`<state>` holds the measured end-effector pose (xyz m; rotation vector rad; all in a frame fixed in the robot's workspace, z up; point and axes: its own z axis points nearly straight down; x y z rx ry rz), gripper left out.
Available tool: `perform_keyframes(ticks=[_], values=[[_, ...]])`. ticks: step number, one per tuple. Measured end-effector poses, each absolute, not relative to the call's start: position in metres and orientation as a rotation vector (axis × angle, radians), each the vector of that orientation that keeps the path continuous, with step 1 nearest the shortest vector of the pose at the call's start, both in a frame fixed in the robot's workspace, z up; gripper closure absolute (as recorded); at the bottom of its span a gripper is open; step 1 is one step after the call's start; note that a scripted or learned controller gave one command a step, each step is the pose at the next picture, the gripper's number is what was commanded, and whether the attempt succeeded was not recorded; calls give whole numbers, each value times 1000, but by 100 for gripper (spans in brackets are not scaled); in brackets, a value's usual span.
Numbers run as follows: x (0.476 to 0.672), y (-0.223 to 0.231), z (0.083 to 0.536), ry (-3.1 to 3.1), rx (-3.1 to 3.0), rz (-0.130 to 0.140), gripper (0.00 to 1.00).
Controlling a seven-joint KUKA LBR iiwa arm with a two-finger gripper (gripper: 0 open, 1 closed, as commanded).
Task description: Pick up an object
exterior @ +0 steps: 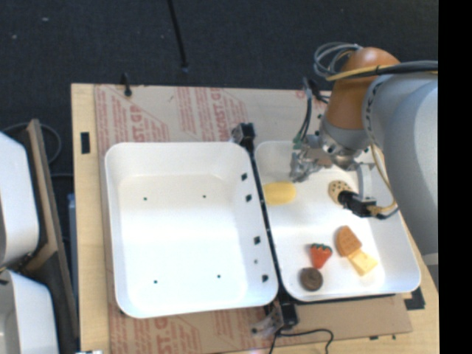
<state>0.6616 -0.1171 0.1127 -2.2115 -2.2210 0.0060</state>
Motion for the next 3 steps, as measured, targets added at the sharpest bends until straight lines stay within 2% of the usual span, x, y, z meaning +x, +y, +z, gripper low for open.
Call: perform_keyframes(ticks=[1, 2, 3], values=[[587, -134, 100, -2216, -2224, 3, 100], [599, -140, 101, -2213, -2231, -1, 100], [606, -120, 101, -2223, -2221, -1, 100]])
